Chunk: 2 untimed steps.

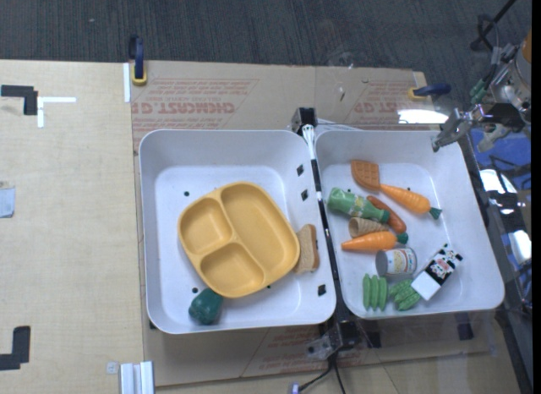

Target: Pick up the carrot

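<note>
The gripper point(456, 127) is shown at the far right corner of the right bin point(450, 183); whether it is open or closed cannot be told. The upper carrot point(406, 199) lies well apart from it, nearer the camera and toward the bin's middle. A second carrot point(372, 242) lies further out again. The wrong one may be chosen. A miss or a double grasp is also likely, since a green bottle point(353, 205) and a can point(396, 261) crowd both.
</note>
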{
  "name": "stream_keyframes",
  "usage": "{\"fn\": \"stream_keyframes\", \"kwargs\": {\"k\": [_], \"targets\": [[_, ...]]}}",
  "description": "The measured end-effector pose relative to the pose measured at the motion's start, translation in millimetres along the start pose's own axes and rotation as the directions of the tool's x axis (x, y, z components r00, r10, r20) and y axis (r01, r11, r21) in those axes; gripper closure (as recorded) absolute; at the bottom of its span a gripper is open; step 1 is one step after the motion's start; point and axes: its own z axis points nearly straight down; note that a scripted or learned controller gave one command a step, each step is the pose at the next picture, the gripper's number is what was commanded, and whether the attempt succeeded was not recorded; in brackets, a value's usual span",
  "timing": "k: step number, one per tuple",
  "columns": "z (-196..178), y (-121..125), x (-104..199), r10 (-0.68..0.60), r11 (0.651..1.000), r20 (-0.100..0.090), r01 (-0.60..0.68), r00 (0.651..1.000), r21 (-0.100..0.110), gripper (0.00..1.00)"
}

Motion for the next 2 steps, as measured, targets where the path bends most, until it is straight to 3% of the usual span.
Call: {"fn": "stream_keyframes", "kwargs": {"k": [1,2], "targets": [[120,7,1,-0.031,1.0,-0.002,0.031,1.0,0.001,0.0],[192,-1,-19,-0.034,0.999,-0.001,0.034,0.999,0.0,0.0]]}}
